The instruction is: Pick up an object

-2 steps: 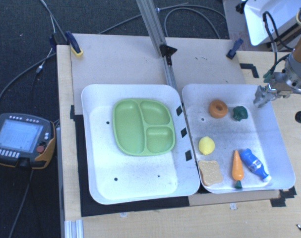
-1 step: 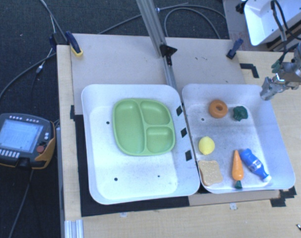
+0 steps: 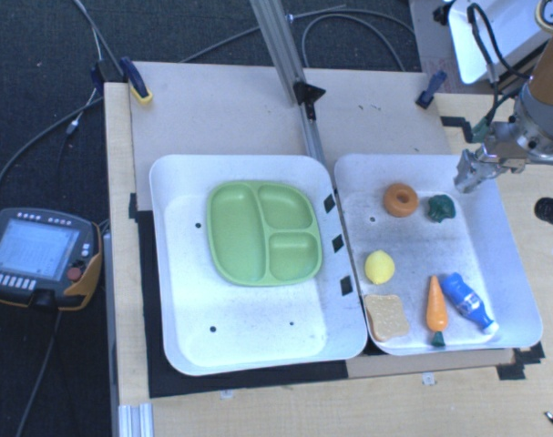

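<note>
Objects for picking: six small items are seen in the right bin (image 3: 513, 271), toward the frame's lower right.
Doughnut (image 3: 401, 199): a brown ring, placed in the bin's upper middle, with bare floor around it.
Broccoli (image 3: 441, 208): a dark green lumpy piece, just right of the doughnut, apart from it.
Lemon (image 3: 379, 267): a smooth yellow ball near the bin's left wall.
Bread slice (image 3: 386, 317): a tan square lying flat in the lower left corner, close to the rim.
Carrot (image 3: 435, 305): an orange cone with a green tip, just beside the blue bottle (image 3: 466, 302), which lies tilted on its side.
Gripper (image 3: 465, 175): grey metal, located at the right bin's upper right edge, above the broccoli; nothing is seen between its fingers, and whether they are parted cannot be told.
Left bin (image 3: 180, 335): white with rounded corners, speckled floor; a pale green three-compartment plate (image 3: 263, 232) is set in its upper half, the lower half left open.
Bench (image 3: 212, 107): pale board, bare above the bins.
Pendant (image 3: 39, 258): at the frame's left edge, on dark carpet.
</note>
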You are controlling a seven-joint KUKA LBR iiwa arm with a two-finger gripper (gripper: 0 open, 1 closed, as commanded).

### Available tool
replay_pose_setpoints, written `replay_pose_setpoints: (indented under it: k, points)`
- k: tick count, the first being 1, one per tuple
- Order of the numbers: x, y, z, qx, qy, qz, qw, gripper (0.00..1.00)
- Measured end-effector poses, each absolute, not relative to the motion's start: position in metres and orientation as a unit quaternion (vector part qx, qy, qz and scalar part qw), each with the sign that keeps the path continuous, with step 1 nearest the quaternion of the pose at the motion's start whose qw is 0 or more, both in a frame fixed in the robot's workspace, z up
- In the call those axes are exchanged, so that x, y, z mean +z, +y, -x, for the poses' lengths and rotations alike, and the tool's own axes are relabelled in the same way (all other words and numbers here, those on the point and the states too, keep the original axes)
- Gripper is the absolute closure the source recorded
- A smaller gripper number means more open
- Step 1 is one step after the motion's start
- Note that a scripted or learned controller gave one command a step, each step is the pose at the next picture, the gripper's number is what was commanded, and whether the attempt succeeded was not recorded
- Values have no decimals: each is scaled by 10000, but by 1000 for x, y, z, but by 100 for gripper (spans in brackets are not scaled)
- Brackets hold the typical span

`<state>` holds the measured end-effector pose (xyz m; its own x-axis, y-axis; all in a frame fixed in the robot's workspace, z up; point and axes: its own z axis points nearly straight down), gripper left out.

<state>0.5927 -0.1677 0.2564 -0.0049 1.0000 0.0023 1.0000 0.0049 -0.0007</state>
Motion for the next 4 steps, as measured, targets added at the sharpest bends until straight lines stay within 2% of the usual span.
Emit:
replay_pose_setpoints:
  k: [4]
  points:
    - [232,10,-562,7,-7087,7055,19,100]
